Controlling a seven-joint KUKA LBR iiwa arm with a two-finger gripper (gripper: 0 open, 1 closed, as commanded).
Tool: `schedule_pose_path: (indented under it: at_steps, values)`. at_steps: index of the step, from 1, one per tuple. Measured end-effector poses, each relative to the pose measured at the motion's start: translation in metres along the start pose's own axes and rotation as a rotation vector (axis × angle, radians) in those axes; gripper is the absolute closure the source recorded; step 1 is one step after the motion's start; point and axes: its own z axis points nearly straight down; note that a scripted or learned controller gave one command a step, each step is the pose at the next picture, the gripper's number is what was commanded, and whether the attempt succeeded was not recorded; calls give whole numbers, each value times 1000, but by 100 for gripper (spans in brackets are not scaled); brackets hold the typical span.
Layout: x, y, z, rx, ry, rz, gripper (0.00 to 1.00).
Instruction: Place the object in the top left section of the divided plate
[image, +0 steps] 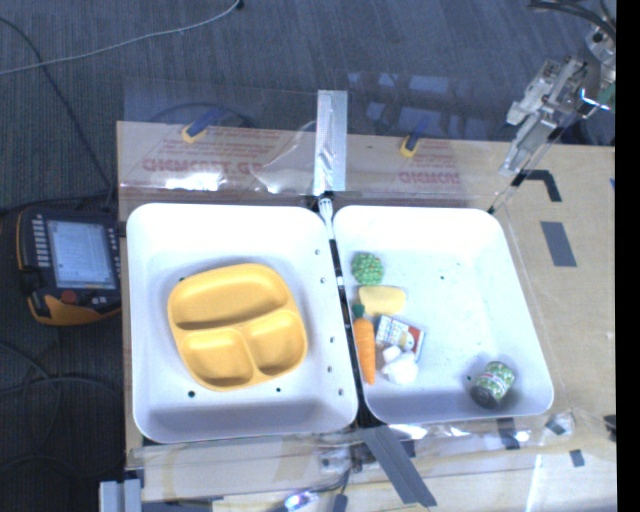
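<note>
Dark carpet with trailing cables surrounds a wooden bench (575, 300) carrying two shallow white bins side by side; a teach pendant (68, 262) lies on the floor to the left. The left bin (150, 400) holds the yellow divided plate (237, 323), whose sections are all bare. The right bin (500, 290) holds the candidates for "the object": a green knobbly ball (367, 267), a pale yellow piece (382, 298) just below it, an orange carrot (365, 350) lying along the bin's left wall, a small printed packet (400, 335) touching a white lump (400, 371), and a small green-labelled can (492, 383) well apart near the lower right corner. My gripper (545, 105) hangs high beyond the right bin's far corner, near nothing; whether it is spread or closed I cannot tell.

Handling, as judged: these look like light, rigid toy foods with smooth, somewhat slippery skins. The carrot is best pinched across its thick middle, though the wall crowds one side. The can, standing free, offers the cleanest hold across its body.
</note>
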Motion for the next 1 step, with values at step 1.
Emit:
schedule_pose_path:
  at_steps: [1]
  values:
    - [64,-39,-1,-1,0,-144,0]
